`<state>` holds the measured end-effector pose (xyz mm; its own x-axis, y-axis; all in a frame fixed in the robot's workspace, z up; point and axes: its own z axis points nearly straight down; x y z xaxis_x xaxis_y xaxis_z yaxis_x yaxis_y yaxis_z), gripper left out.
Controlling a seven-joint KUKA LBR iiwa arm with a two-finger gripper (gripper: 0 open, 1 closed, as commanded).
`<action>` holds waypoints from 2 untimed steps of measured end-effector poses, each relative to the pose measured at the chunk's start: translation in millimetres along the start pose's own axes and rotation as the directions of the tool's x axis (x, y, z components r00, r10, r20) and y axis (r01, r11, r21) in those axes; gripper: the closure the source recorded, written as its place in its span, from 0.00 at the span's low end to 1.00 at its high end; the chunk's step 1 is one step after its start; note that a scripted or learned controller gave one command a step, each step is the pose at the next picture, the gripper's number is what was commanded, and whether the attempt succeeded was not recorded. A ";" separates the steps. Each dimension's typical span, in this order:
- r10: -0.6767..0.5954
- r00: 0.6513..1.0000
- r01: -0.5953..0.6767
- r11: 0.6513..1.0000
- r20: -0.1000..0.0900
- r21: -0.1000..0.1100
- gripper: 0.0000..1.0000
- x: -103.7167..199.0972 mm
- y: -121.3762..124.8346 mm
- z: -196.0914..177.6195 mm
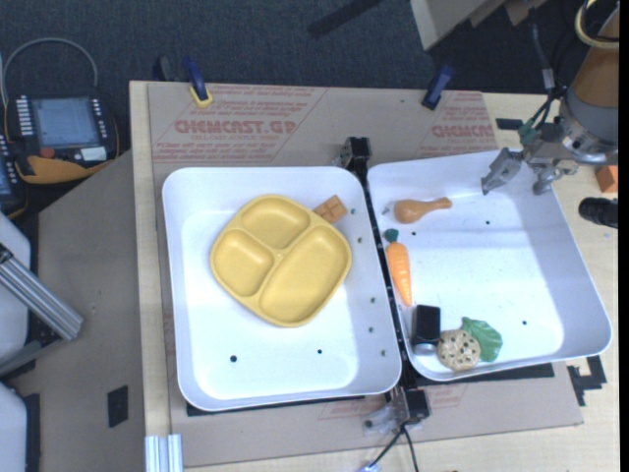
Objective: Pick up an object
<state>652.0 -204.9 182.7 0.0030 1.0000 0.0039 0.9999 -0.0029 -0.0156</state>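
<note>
While the tool (518, 172) hovers spread and empty, the drumstick (423, 207) lies just left, long axis crosswise.

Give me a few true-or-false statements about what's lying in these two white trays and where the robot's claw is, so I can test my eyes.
1. The yellow divided plate lies in the left bin. True.
2. The carrot sits on the yellow plate. False: it lies in the right bin, near its left wall.
3. The gripper is above the right bin's far corner. True.
4. The gripper holds the drumstick. False: the drumstick lies apart from it, on the bin floor.
5. The cookie touches the green leafy piece. True.
</note>
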 end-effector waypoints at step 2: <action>-0.004 1.000 0.004 1.000 0.002 -0.008 0.00 7.0 -0.2 52.6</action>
<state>651.0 -197.7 130.1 -0.0013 1.0000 0.0023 1.0000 0.0014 -0.0076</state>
